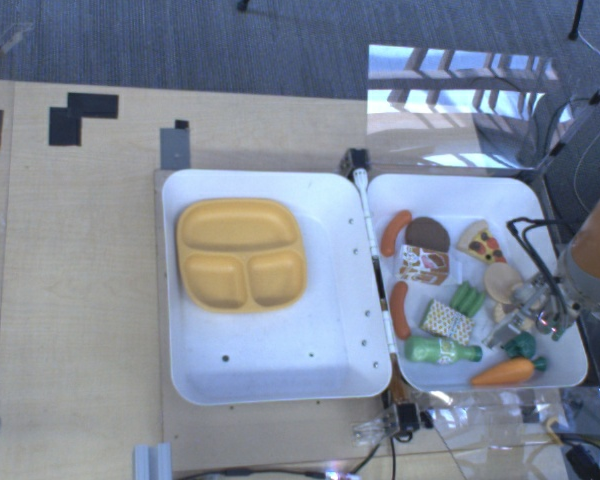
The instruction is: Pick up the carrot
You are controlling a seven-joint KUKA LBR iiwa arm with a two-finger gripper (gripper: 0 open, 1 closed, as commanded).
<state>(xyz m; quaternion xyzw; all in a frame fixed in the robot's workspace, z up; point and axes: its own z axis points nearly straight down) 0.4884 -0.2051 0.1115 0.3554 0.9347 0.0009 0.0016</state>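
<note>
The orange carrot [504, 372] lies on its side in the front right corner of the right bin [480, 190], with a dark green tuft [522, 346] just above its right end. My gripper [520, 320] hangs low over the right side of that bin, just above and behind the carrot, not touching it as far as I can see. The grey arm with its orange band [592, 253] comes in from the right edge.
Toy food crowds the right bin: two red sausages [395, 233], a brown cookie [427, 234], a pizza slice [481, 243], a green bottle [440, 350], a checkered cracker [446, 320], a beige piece [502, 282]. A yellow divided plate [242, 253] sits in the left bin [280, 368].
</note>
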